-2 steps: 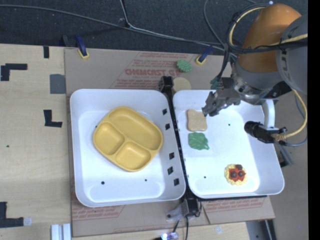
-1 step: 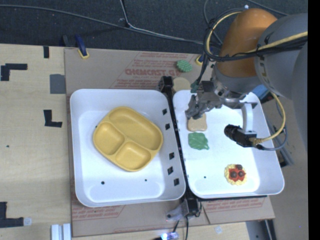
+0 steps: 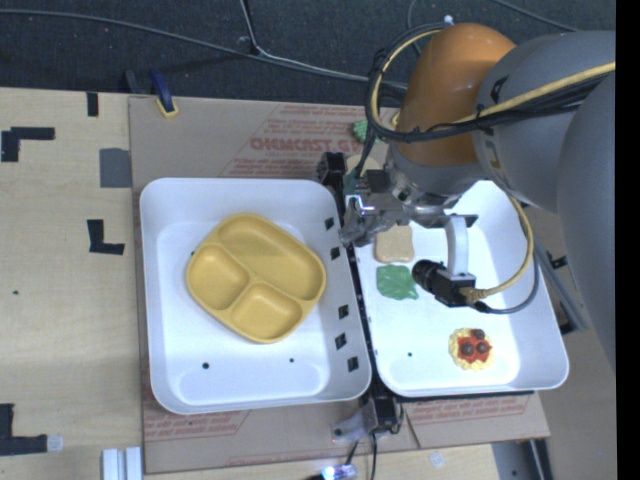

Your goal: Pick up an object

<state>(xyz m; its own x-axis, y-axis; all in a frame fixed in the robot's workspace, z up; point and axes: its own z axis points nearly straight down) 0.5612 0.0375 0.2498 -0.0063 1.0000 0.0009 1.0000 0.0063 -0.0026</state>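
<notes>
The right bin (image 3: 520, 368) holds a tan slice of toast (image 3: 394, 246), a green leafy piece (image 3: 396, 281) just in front of it, and a small yellow round piece with red spots (image 3: 470, 348) near the front. My gripper (image 3: 362, 220) hangs low at the right bin's left wall, just left of the toast and close to the divider between the bins. Nothing shows in its grasp. The arm's grey and orange body hides the back of the right bin.
A yellow divided plate (image 3: 257, 276) lies in the middle of the left bin (image 3: 170, 368). A small green object (image 3: 360, 128) sits on the cardboard behind the bins. A black cable fitting (image 3: 440, 280) on the arm hangs over the right bin beside the green piece.
</notes>
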